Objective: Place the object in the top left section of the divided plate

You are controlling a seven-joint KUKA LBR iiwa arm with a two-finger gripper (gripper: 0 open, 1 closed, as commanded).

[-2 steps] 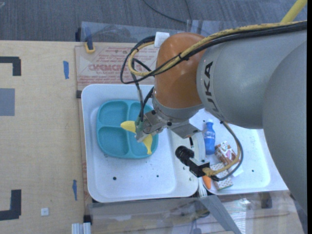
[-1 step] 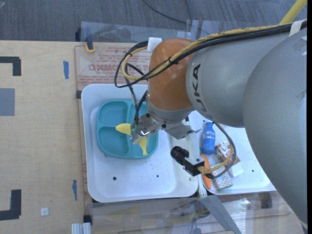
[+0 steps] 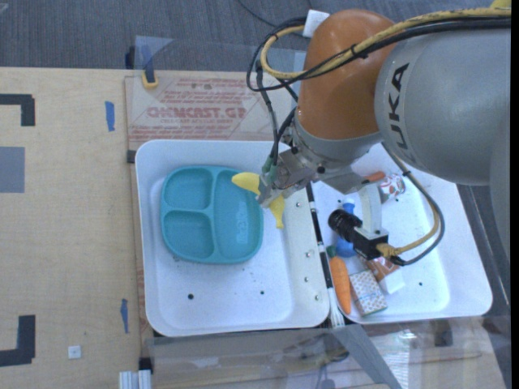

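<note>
My arm's grey casing (image 3: pixel 454 96) is showing a smooth, satin-finished shell, and my orange band (image 3: pixel 345 71) is reading as glossy plastic. The teal divided plate (image 3: pixel 212 215) is presenting smooth, matt plastic. The yellow object (image 3: pixel 247 182) by its right rim is looking like smooth, soft-sheened plastic. Both white bins (image 3: pixel 162 298) are appearing as smooth, slightly scuffed plastic. The bench (image 3: pixel 65 241) is showing matt, pale wood-grain board.
</note>
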